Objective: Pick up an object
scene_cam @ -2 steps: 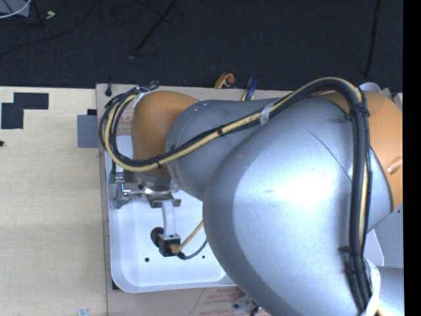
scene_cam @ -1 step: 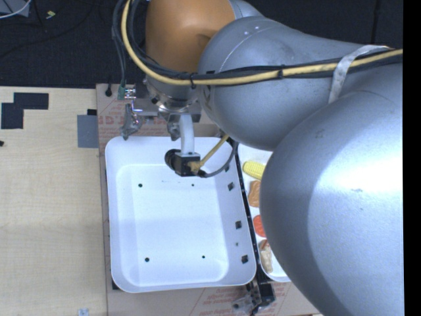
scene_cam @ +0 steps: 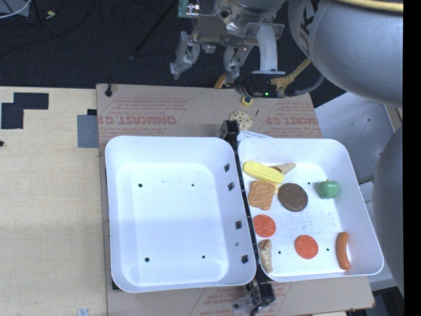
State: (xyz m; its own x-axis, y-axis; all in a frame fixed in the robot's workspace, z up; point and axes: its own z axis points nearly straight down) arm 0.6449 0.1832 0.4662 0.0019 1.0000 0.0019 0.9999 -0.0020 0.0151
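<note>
Two white bins sit side by side: the left bin [scene_cam: 125, 176] and the right bin [scene_cam: 348, 170]. The right one holds one yellow corn cob [scene_cam: 263, 172], one waffle-like tan piece [scene_cam: 261, 194], one brown round disc [scene_cam: 293, 197], one green item [scene_cam: 328, 189], two orange-red slices [scene_cam: 264, 226] [scene_cam: 306, 247] and one orange sausage [scene_cam: 343, 250]. One pale piece [scene_cam: 266, 254] lies at its left wall. One spotted cookie [scene_cam: 241, 119] lies beyond the bins.

- A brown board [scene_cam: 164, 114] is lying on my pale bench [scene_cam: 46, 209].
- Two white bins, left [scene_cam: 118, 176] and right [scene_cam: 355, 176], are sitting side by side on it.
- A cookie [scene_cam: 241, 119] is resting beyond them.
</note>
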